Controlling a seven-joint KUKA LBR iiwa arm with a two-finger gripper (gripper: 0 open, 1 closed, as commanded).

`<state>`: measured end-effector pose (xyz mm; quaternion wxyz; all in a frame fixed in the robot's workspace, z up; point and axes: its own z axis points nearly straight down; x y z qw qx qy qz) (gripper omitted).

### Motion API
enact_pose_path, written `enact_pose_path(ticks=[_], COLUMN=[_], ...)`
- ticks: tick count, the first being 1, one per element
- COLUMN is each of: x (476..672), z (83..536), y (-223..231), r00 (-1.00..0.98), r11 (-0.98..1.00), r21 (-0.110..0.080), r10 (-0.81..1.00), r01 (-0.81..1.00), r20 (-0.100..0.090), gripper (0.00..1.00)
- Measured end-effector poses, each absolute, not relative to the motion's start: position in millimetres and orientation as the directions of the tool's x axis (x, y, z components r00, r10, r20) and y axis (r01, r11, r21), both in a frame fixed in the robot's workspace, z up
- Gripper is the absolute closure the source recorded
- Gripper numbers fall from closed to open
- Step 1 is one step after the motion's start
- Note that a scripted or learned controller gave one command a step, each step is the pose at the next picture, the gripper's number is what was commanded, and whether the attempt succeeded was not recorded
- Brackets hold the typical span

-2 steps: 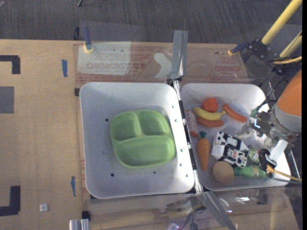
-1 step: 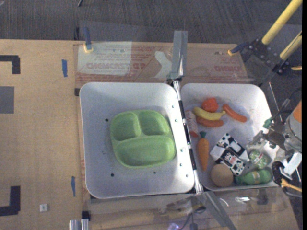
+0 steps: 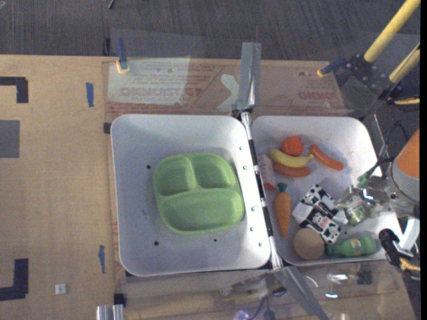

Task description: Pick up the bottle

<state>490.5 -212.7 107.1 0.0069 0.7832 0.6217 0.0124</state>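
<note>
The bottle (image 3: 351, 247) is green and lies on its side in the front right corner of the right bin (image 3: 347, 129). It rests beside a brown round item (image 3: 308, 243). My gripper (image 3: 365, 204) hangs low over the right side of this bin, just behind the bottle and right of a black-and-white carton (image 3: 319, 212). The view shows nothing held in it. The grey arm with its orange band (image 3: 410, 157) comes in from the right edge.
The right bin also holds a banana (image 3: 290, 157), a red tomato (image 3: 291, 144), two sausages (image 3: 325, 157) and a carrot (image 3: 283, 209). A green divided plate (image 3: 198, 192) sits in the left bin (image 3: 133, 139). A metal divider (image 3: 257, 179) separates the bins.
</note>
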Motion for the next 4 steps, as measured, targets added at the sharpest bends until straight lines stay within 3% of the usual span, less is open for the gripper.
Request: enact_pose_path(ticks=[1,2,3,4], x=[482.8,485.7,479.6,484.8], z=[183.5,112.1,135.7,108.3], y=[-217.9,-186.9,-215.1,-200.3], r00=[0.061,0.162,0.131,0.219], r11=[-0.061,-0.161,-0.131,-0.219], r21=[0.002,0.021,0.001,0.020], r10=[0.998,0.987,0.991,0.976], r01=[0.998,0.987,0.991,0.976], r20=[-0.001,-0.003,-0.001,-0.001], gripper=[0.00,0.00,0.00,0.00])
